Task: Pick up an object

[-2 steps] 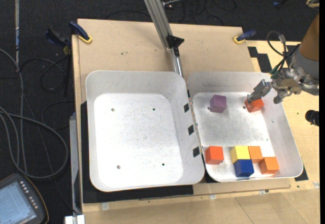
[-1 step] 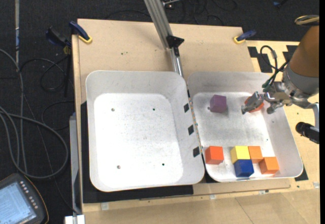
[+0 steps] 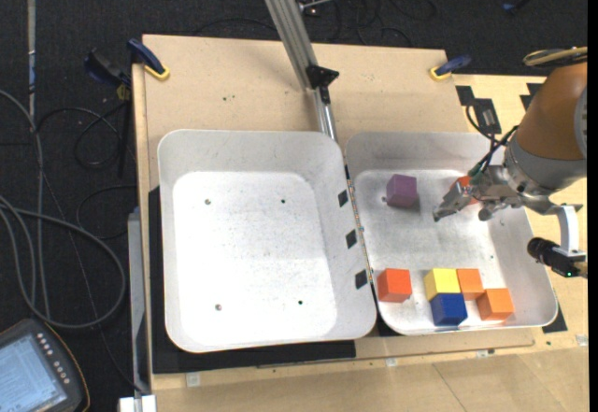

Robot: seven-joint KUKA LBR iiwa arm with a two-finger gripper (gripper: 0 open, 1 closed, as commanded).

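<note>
The gripper [image 3: 447, 207] hangs at right of the frame, just beside the purple block [image 3: 402, 191] in the right bin [image 3: 533, 284]; whether it is released or clenched I cannot tell. It should centre over the block before descending.

Two white bins [image 3: 177, 214], three orange blocks [image 3: 394, 284], one yellow [image 3: 442, 282], one blue [image 3: 448, 308], one purple [image 3: 402, 191].

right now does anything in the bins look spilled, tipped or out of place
Nothing stands out. The purple block sits alone in the right bin, apart from the coloured blocks along its near edge, and the gripper hovers beside it.
</note>
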